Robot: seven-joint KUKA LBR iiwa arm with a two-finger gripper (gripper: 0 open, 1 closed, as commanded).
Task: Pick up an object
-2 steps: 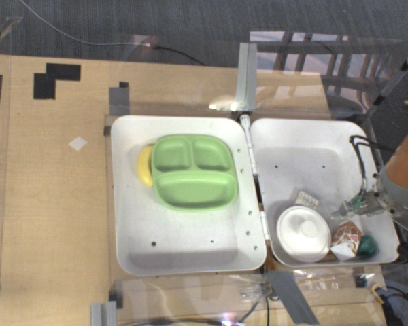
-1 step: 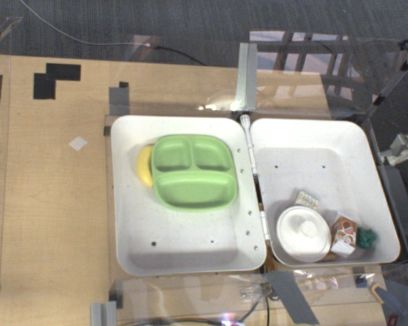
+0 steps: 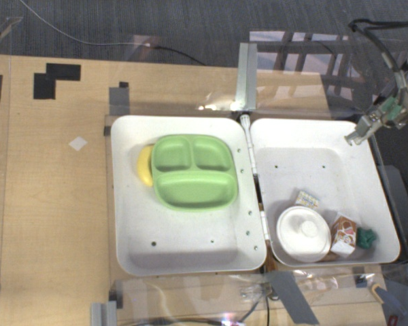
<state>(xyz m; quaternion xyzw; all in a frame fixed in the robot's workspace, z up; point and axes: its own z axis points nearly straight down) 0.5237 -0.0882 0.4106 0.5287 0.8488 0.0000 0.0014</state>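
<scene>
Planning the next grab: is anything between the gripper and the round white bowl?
Nothing visible. The gripper sits over the right bin's far right corner; bare bin floor lies between it and the round white bowl.

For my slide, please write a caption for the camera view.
Green divided plastic plate in left white bin; round white lid in right bin; gripper above it.
</scene>
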